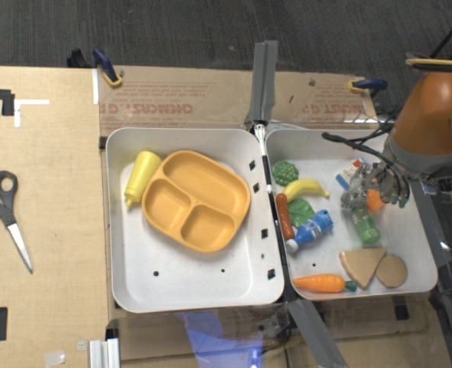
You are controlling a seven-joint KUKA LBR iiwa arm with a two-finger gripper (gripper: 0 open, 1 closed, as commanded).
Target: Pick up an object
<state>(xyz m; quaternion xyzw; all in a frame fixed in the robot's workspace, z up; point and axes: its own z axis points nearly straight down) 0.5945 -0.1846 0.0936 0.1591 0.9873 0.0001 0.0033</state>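
My gripper [362, 193] hangs low over the right bin [417, 282], near its right wall. A small orange object [374, 199] sits right against it, and a green bottle [366, 228] lies just in front of it. Further left in this bin are a banana [306, 188], a green leafy piece [285, 172], a red sausage [285, 215], a green pepper [301, 209] and a blue bottle [312, 230]. A carrot [320, 284], a tan wedge [361, 265] and a round tan disc [392, 270] lie along the front.
The left bin [133, 282] holds an orange divided plate [195, 200] and a yellow bottle [140, 176]. Scissors [9, 213] lie on the wooden bench at far left. A grey divider bar [262, 83] stands behind the bins.
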